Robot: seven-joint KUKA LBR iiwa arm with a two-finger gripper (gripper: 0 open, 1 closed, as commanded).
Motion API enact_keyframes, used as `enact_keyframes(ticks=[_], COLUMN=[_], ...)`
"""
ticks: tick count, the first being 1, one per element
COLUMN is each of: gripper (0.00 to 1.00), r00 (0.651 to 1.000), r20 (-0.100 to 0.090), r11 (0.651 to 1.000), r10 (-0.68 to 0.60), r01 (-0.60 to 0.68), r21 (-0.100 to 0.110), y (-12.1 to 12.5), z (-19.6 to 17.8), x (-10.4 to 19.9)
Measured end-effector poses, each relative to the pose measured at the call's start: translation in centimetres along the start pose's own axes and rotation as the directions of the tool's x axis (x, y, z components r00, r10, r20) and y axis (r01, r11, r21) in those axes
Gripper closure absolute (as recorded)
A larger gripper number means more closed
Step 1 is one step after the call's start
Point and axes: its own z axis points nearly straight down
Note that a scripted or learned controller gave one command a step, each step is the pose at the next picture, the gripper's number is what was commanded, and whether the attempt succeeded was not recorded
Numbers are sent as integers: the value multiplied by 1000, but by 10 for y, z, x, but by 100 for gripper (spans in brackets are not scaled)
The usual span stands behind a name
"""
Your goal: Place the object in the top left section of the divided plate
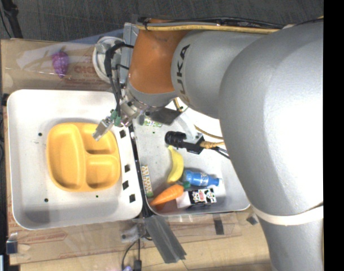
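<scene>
Hand [99,132] hangs over the 1 o'clock corner of the yellow divided plate [70,162]; whether it is clenched or released cannot be told, nor whether it carries anything. That plate lies in the left bin [25,112]. At 3 o'clock, the right bin [157,148] holds a banana [175,165], a carrot [167,193], a blue bottle [200,179] and a black-and-white carton [201,196]. At 11 o'clock a purple thing [60,62] lies on the table [25,49].
</scene>
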Motion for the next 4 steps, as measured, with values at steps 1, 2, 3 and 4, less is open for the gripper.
enact_keyframes(ticks=[1, 2, 3, 4], gripper=[0, 0, 0, 0], r00=[1000, 1000, 1000, 1000], r20=[0, 0, 0, 0], r11=[1000, 1000, 1000, 1000], r10=[0, 0, 0, 0], r01=[0, 0, 0, 0], r21=[0, 0, 0, 0], y=[0, 0, 0, 0], z=[0, 0, 0, 0], x=[0, 0, 0, 0])
